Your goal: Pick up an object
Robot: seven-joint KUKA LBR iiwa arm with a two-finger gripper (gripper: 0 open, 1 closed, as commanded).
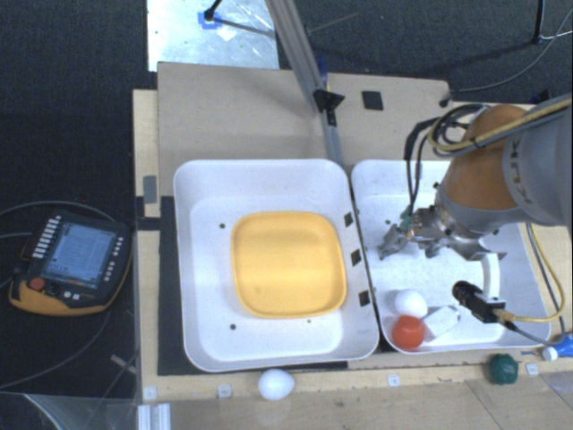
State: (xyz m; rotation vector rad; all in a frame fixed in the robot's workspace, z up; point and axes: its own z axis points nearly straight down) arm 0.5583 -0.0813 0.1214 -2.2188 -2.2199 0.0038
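The pincer [394, 238] is seen low over the right bin [376, 182], fingers spread and nothing held; a white ball [411, 303] and red ball [409, 331] are found near the front wall. No readable writing is seen

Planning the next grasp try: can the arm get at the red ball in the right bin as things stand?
Probably yes. The red ball lies uncovered near the right bin's front wall, close below the gripper. A white ball touching it and the wall could crowd the jaws.
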